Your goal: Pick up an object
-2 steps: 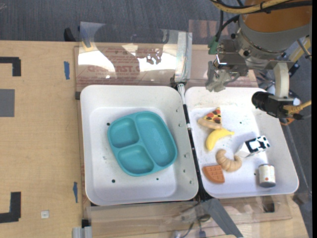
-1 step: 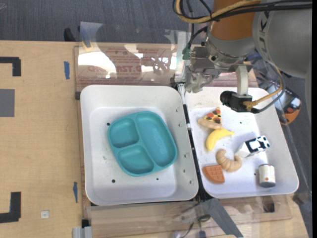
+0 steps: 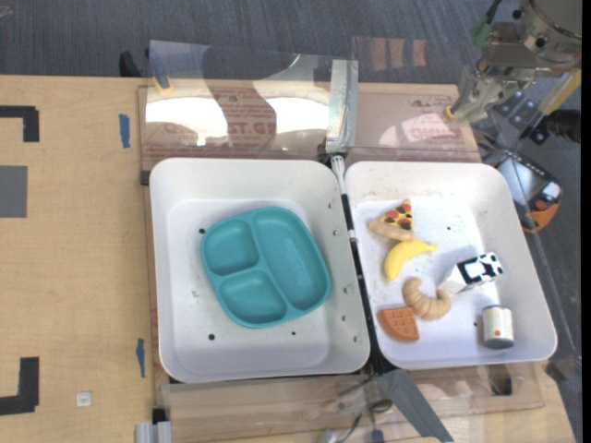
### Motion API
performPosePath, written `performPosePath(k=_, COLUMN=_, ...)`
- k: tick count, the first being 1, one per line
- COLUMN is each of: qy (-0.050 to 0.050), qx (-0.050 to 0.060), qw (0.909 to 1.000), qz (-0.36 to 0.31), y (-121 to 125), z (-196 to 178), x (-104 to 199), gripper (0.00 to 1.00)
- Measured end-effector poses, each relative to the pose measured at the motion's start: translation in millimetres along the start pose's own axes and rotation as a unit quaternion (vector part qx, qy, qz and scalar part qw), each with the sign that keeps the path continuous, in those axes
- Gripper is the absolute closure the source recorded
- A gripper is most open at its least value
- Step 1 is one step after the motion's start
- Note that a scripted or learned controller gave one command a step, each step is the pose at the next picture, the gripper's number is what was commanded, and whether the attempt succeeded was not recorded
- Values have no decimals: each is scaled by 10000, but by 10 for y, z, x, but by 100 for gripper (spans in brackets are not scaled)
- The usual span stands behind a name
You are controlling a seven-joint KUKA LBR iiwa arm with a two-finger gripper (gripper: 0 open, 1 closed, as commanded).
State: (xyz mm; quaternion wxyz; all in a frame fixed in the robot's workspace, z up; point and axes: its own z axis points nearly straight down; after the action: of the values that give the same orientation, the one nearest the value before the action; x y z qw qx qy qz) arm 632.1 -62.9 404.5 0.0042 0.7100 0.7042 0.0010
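While claw [image 3: 466,100] hovers, banana [image 3: 403,257] well apart

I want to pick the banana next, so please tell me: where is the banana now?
The banana lies in the right bin, near its left side, just below the pizza slice and above the croissant.

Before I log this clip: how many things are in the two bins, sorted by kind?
Toy food: 4: pizza slice, banana, croissant, waffle
Plates: 1: teal divided plate, in the left bin
Cans: 1: small can
Other: 1: black-and-white toy
Total: 7
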Motion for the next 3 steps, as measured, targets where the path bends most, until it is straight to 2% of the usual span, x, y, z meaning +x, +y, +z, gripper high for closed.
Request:
performPosePath(k=1, qy=27, qx=97, qw=9999, qz=-92, y=-49, z=961, x=1427, gripper=100)
performPosePath(k=2, qy=12, qx=77, qw=10000, qz=-39, y=-223, z=1298, x=1224, gripper=100)
performPosePath(k=3, qy=7, qx=19, qw=10000, qz=-17, y=-465, z=662, x=425, gripper=100)
